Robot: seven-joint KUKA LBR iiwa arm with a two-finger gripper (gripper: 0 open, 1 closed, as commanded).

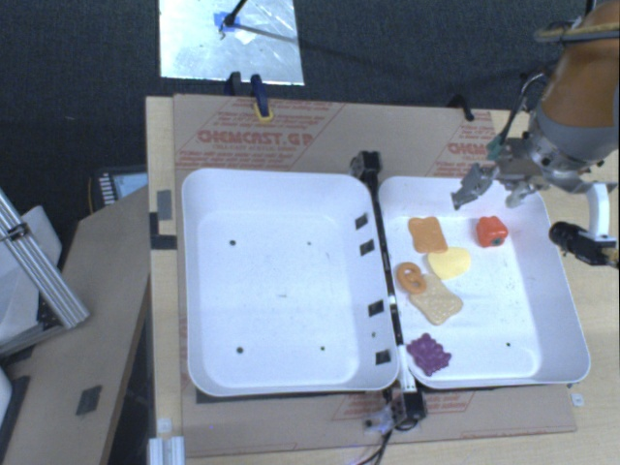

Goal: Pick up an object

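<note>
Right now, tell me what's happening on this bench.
A grey and orange robot arm reaches in from the right, its end effector open above the far edge of the right bin, holding nothing. In that bin lie a red pepper-like toy, an orange piece, a yellow piece, a small orange ring, a tan toast-shaped piece and a purple grape bunch. Nothing has been picked up yet.

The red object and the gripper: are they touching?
Apart. The camera view shows white bin floor between the red object and the gripper, which hangs above it.
</note>
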